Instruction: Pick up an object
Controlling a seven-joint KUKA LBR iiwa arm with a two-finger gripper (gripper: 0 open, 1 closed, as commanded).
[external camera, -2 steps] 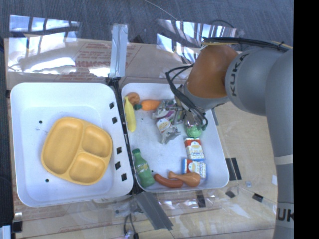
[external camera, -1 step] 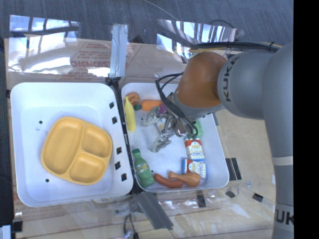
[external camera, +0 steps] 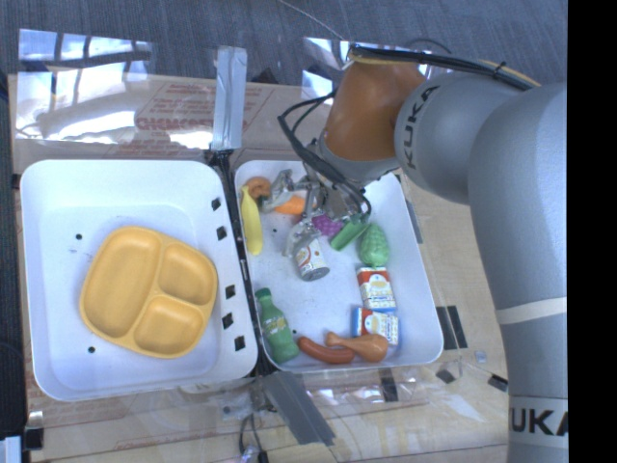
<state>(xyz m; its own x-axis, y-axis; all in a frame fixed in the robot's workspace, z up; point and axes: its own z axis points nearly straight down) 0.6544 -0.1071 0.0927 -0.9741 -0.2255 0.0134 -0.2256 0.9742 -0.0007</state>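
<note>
With the tool lowered among crowded items, its state cannot be told, and the can just below or the carrot beside it could be knocked aside rather than grasped.

The gripper sits half buried among clutter, its fingers impossible to read; the purple item just beside it is partly covered.
</note>
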